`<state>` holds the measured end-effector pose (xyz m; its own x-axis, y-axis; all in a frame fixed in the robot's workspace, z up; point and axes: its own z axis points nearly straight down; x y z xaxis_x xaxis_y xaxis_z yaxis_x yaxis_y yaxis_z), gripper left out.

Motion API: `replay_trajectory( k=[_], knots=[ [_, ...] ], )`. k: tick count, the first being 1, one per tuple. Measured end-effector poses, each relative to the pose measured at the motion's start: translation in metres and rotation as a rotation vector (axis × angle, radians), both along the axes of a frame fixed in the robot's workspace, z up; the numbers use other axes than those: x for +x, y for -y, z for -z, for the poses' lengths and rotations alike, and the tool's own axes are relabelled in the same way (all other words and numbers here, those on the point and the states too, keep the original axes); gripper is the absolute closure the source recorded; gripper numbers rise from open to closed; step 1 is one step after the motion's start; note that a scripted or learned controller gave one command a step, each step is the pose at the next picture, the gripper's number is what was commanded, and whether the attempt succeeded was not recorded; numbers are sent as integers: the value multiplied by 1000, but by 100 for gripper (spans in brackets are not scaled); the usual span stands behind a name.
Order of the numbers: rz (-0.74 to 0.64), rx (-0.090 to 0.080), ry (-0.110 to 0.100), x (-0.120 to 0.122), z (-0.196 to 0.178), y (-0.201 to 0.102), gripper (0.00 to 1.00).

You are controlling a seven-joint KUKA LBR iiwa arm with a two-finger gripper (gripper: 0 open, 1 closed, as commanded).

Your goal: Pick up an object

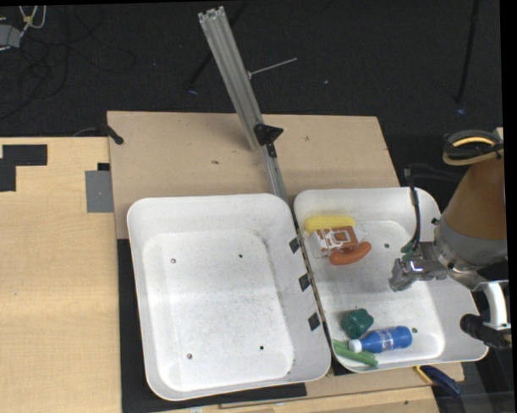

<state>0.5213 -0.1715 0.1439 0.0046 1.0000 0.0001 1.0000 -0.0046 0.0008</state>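
In the camera view, the grey arm (479, 211) with its orange band reaches in from the right and bends down over the right bin (433, 343). Its gripper (402, 277) hangs low above the bin's bare floor near the right wall. Nothing shows between its tips, and whether they are spread or closed cannot be told from this slant.

The bench top (197, 153) is a tan board; a lighter wooden table (49, 276) lies to the left and a dark floor with cables runs behind. A slanted metal rail (235, 79) rises from the board's far side, ending just above the seam between the two bins.

The left bin (141, 239) shows a speckled white floor. In the right bin, a yellow item (328, 223) lies at the far left, with a red-and-white packet (337, 238) just in front of it and an orange sausage-shaped piece (351, 255) touching that packet. Near the front wall sit a dark green lump (357, 322), a blue bottle (385, 339) on its side, and a green strip (353, 356) beside the bottle. All are apart from the gripper.
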Motion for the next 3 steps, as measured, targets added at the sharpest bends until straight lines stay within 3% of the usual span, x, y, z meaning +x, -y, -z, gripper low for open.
replay_trajectory(
  k=[2,3],
  knots=[
    [-7,-1,2,-5,-109,-14,100],
    [-11,2,-2,3,-114,-72,100]
  ],
)
